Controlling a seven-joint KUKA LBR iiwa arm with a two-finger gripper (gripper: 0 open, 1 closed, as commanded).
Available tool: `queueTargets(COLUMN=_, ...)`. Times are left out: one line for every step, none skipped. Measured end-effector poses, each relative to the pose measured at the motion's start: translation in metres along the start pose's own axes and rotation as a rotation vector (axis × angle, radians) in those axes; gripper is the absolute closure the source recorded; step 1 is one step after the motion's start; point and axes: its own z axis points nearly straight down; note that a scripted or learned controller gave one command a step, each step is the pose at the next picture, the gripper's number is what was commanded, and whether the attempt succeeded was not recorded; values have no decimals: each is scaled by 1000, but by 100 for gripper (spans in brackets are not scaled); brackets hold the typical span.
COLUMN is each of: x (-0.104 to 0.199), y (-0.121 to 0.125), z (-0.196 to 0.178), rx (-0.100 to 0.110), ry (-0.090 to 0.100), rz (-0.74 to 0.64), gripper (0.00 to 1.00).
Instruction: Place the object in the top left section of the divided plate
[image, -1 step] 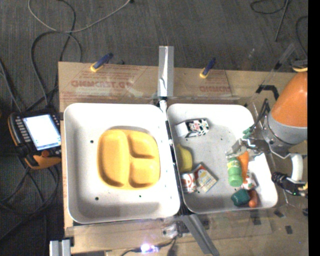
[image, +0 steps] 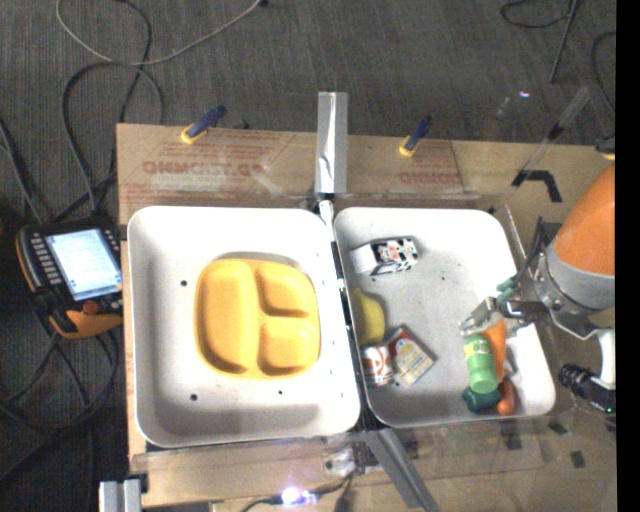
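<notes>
A yellow divided plate (image: 260, 315) lies in the left bin (image: 160, 400), with nothing in its sections. My gripper (image: 488, 312) hangs open over the right side of the right bin (image: 450, 225), just above the upper end of a green and orange toy vegetable (image: 481, 368). Nothing is held between the fingers. The toy vegetable lies lengthwise against the bin's right wall.
The right bin also holds a small black and white toy (image: 393, 255) near its back, a yellow round fruit (image: 369, 316) by the left wall, and a red and white packet (image: 397, 360) in front of it. A tablet (image: 75, 262) sits left of the bench.
</notes>
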Motion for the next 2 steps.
queueTargets(x=34, y=80, z=26, rx=-2, ry=-1, rz=-158, gripper=100)
queueTargets(x=32, y=84, z=91, rx=0, ry=-2, rz=-67, gripper=100)
